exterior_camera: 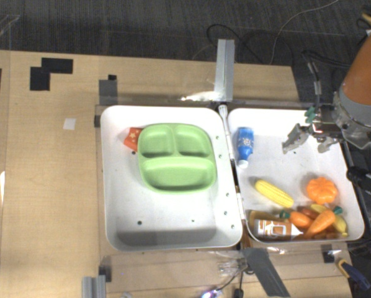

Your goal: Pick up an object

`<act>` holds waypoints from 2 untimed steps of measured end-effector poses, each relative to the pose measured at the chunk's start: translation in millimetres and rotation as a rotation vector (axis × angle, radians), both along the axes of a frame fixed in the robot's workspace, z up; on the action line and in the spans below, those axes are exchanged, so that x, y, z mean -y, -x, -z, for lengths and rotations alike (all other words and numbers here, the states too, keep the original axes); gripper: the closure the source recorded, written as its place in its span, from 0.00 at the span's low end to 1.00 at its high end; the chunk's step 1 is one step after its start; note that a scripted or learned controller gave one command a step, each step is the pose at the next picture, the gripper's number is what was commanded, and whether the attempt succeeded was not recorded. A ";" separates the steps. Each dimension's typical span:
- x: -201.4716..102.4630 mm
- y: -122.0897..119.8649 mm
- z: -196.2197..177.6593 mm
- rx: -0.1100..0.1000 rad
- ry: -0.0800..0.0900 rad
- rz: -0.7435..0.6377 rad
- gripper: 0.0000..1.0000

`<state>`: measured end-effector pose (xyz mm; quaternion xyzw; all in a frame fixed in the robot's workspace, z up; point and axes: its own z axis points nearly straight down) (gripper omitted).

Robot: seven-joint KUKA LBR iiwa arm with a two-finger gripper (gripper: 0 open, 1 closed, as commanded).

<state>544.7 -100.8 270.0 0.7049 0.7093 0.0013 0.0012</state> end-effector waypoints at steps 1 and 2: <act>-60.0 -41.7 -48.6 0.002 0.001 -0.136 0.00; -52.3 -63.9 84.6 -0.002 0.000 -0.129 0.00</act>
